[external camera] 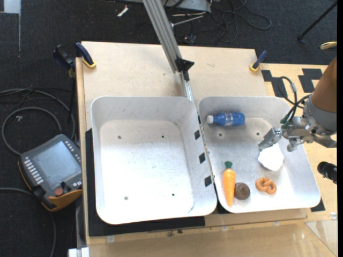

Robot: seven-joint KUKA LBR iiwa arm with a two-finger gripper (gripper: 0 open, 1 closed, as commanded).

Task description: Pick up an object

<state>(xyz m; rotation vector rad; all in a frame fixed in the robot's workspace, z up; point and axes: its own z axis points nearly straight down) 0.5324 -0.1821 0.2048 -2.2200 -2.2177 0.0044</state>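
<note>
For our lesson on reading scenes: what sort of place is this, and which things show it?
Probably a robotics lab test bench. Two shallow white plastic bins sit on a clamped wooden board, a grey robot arm's gripper reaches in, and a grey-and-orange handheld control pendant lies on the dark carpet.

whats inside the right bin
In the right bin: a blue bottle lying at the back, a carrot, a brown ball and a pretzel in front, and a white object below the gripper, which covers part of the floor.

Blue bottle (226, 119) on its side at far right bin; white lump (271, 158) right; orange carrot (229, 183), brown ball (242, 191), orange pretzel (266, 186) along near edge.
</note>
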